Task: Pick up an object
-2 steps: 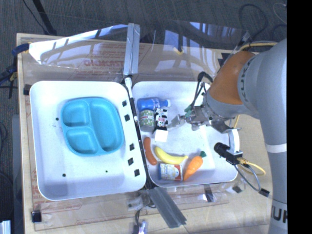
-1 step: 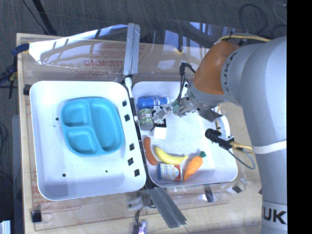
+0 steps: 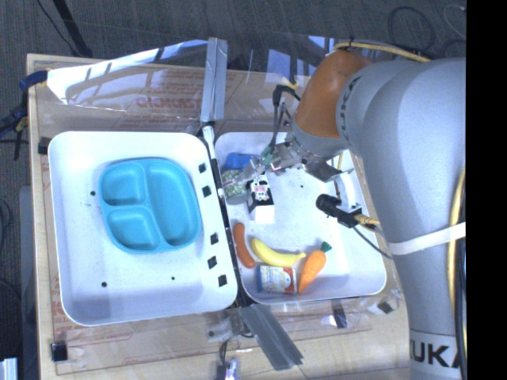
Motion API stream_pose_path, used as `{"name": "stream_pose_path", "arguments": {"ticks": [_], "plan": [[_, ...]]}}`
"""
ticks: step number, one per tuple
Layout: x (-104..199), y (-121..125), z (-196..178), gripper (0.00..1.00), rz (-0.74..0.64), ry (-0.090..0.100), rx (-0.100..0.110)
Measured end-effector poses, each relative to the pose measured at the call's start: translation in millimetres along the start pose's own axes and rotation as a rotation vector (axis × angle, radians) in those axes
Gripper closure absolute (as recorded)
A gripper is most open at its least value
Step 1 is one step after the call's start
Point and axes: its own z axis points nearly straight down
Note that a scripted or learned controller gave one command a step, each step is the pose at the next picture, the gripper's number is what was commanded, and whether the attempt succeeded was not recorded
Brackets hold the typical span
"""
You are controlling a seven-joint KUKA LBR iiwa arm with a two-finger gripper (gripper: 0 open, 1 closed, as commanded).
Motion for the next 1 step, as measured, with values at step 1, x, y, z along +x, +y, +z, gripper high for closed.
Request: {"name": "stream_pose_path", "arguments": {"ticks": [1], "plan": [[-2.6,-19.5,0.2,0.0,0.018,-0.002,-0.013]]}}
